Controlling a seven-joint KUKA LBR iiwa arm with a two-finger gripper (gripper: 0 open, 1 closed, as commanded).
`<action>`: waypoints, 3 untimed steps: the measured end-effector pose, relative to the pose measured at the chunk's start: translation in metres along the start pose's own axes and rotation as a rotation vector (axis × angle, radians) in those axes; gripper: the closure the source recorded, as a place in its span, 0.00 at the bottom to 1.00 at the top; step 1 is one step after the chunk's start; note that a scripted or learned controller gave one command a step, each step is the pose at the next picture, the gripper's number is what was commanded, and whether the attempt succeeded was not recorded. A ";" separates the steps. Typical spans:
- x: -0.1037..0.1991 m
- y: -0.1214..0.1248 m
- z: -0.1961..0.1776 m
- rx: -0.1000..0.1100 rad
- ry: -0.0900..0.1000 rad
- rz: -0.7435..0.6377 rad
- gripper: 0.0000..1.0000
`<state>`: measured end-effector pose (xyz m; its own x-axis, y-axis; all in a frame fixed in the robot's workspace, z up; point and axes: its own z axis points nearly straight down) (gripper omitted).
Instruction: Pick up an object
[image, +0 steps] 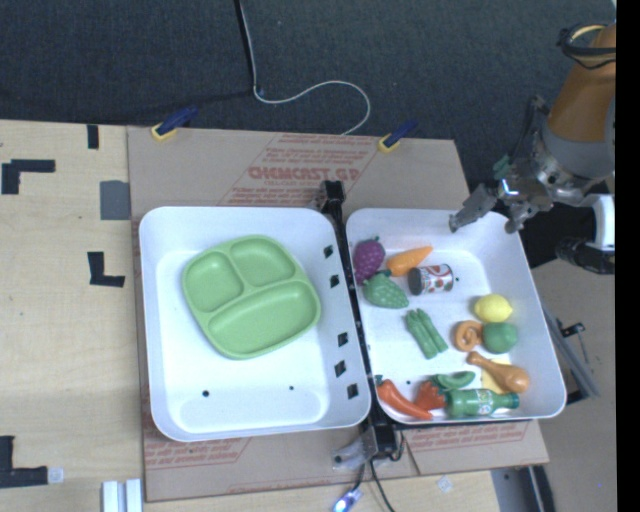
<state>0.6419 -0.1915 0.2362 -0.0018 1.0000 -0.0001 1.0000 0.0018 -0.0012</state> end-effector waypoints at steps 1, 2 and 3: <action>0.001 0.000 -0.010 0.000 -0.001 -0.002 1.00; 0.016 0.018 -0.190 -0.021 -0.006 -0.003 1.00; -0.035 -0.029 -0.188 -0.001 -0.002 0.006 1.00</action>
<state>0.6131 -0.2267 0.4240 0.0038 1.0000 -0.0021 1.0000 -0.0038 -0.0002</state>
